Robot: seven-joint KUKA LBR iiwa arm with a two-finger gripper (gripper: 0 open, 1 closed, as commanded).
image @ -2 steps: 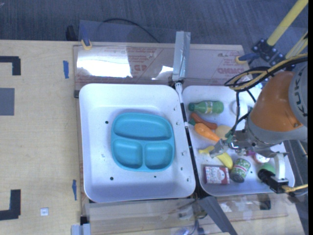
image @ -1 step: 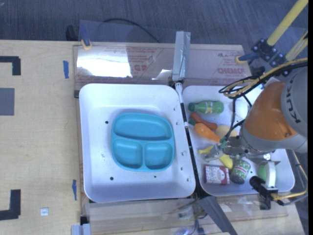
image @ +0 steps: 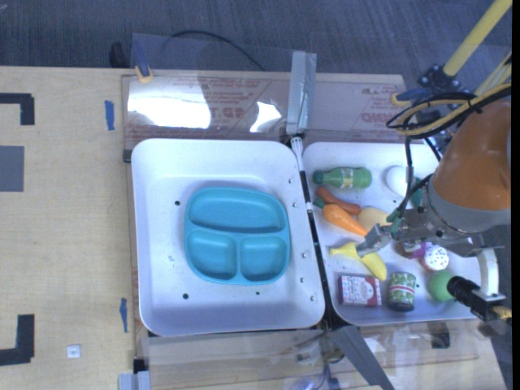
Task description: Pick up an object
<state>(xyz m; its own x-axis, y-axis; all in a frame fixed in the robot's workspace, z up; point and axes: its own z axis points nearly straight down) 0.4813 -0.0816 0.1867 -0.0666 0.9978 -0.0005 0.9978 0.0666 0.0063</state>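
Observation:
The right bin (image: 382, 154) holds several toy items: a green bottle (image: 344, 178), an orange carrot (image: 341, 218), a pale yellow piece (image: 372, 216), a yellow banana (image: 363, 256), a red box (image: 359, 290), a green can (image: 401, 290), a green ball (image: 439, 286) and a purple-and-white piece (image: 435, 257). My gripper (image: 379, 236) hangs low over the middle of this bin, just above the banana and beside the pale yellow piece. The orange-banded arm (image: 475, 177) hides the bin's right side.
The left bin (image: 154, 218) carries a blue divided plate (image: 237, 234). A metal divider (image: 301, 96) stands behind the bins. Black and yellow cables (image: 439, 96) hang at the upper right. A white round item (image: 396, 176) lies near the right bin's back.

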